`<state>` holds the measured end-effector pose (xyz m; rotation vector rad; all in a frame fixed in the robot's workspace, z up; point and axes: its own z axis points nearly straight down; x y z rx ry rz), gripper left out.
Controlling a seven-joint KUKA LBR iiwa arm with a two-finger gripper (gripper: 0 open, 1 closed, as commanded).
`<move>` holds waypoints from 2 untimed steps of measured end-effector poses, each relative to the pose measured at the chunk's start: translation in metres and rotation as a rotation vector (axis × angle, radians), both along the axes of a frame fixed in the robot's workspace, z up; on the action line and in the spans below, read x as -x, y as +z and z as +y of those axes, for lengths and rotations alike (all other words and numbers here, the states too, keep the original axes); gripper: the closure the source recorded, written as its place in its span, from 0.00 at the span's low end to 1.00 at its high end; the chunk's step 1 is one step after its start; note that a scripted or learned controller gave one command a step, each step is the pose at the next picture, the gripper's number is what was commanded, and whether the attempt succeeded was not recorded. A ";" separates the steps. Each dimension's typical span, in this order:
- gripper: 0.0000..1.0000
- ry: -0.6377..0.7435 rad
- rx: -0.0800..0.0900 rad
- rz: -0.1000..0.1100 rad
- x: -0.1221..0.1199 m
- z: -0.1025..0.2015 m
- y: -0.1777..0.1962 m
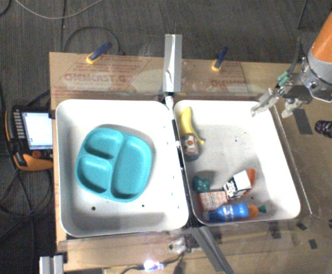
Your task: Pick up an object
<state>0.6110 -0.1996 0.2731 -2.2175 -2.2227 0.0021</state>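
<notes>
My gripper [274, 106] hangs over the far right corner of the right bin [280, 153], fingers spread open with nothing between them. A yellow banana [186, 124] lies along the bin's left wall with a small red-labelled can [191, 146] just below it. Near the front lie a teal lump [201, 183], a red and white packet [212, 199], a small white and orange toy [239, 182] and a blue bottle with an orange cap [232, 212]. All of these sit well to the left of and below the gripper.
The left bin [68, 170] holds a teal divided plate [115, 163]. A metal post [172, 61] stands at the back between the bins. Two clamps [99, 52] [219, 57] grip the board behind. A handheld pendant [31, 136] lies left of the bench.
</notes>
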 end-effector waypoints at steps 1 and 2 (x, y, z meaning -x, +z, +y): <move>0.00 0.107 0.001 0.001 0.017 -0.024 -0.127; 0.00 0.111 -0.010 0.002 0.060 -0.016 -0.174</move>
